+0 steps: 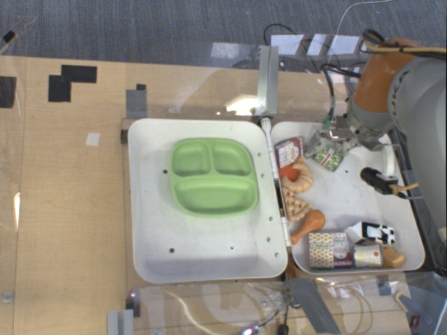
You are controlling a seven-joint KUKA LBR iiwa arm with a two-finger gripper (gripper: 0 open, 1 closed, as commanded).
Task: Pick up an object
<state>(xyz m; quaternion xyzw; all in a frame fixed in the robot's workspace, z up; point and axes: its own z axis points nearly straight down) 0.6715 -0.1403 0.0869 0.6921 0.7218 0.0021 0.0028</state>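
The grey robot arm's gripper (334, 137) hangs over the right white bin (412, 246), at its twelve o'clock edge, touching a small green-and-white packet (328, 157) (open or closed, I cannot tell). A green plastic plate with three sections (213, 176) sits in the left white bin (150, 208).

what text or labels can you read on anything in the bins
No text here can be read.
Red packet at the top of the right bin: print too blurred.
Patterned box at the bottom of the right bin: markings too small to read.
Green and white packet under the gripper: print blurred.
Green divided plate in the left bin: no markings.
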